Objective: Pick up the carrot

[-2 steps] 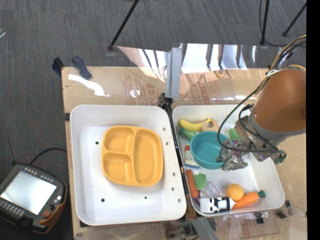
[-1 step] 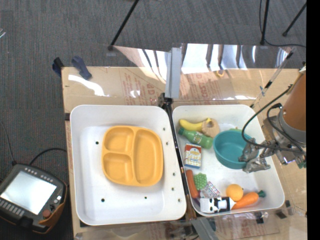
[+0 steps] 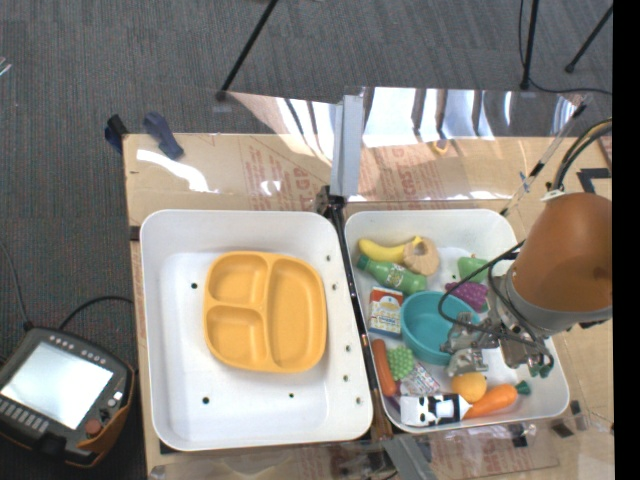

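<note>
Heads up, your carrot [image 3: 491, 400] is lying on its side down in the lower right of the frame, in the near right corner of the right bin [image 3: 535, 400]. It's a smooth orange cone with a little green tuft at the fat end, molded plastic by the look of it, so expect it to be slick and tapered.

The gripper [image 3: 470, 348] hangs just above and left of it, over a small round orange-yellow fruit [image 3: 468, 385] that sits touching the carrot's thin end. Honestly I can't tell what the gripper is doing from this angle; the wrist metalwork is a dark jumble and nothing visibly sits in it.

Everything in that bin looks dumped in at random, which is why it's so crowded: a teal bowl [image 3: 430, 323] just left of the gripper, a black-and-white carton [image 3: 432, 408] beside the carrot, a banana [image 3: 388, 250] and a green bottle [image 3: 393, 275] toward the top, and purple grapes [image 3: 468, 293] near the wrist.

The left bin [image 3: 165, 268] holds a yellow divided tray [image 3: 266, 311], flat and glossy, well apart from all this.

My guess: you'd want to shift slightly toward the lower right, and the bin wall close behind could crowd the approach.
</note>
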Tool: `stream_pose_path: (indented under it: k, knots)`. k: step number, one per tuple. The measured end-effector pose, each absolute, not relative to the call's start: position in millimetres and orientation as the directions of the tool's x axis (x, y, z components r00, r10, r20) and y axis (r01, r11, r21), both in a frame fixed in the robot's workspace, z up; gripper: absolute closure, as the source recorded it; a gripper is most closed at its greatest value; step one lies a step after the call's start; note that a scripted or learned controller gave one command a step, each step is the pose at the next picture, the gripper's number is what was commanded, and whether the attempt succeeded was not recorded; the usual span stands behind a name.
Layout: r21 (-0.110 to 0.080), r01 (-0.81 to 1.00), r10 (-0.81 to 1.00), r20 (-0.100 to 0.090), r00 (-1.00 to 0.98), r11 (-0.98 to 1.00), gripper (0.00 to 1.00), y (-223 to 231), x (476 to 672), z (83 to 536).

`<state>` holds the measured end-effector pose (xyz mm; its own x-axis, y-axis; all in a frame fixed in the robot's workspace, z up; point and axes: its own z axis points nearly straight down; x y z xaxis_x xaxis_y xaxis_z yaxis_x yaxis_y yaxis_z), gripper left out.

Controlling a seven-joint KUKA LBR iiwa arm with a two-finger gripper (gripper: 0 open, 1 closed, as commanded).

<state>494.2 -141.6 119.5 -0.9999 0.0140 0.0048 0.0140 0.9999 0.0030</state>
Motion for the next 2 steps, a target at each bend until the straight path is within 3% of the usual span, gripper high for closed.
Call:
stream_pose_path:
  k: [1, 2]
  knots:
    - [0.001, 0.123, 0.123, -0.004, -0.992, 0.992, 1.00, -145, 494.8, 201]
    - [0.002, 0.194, 0.194, 0.007, -0.981, 0.981, 1.00, -175, 505.2, 162]
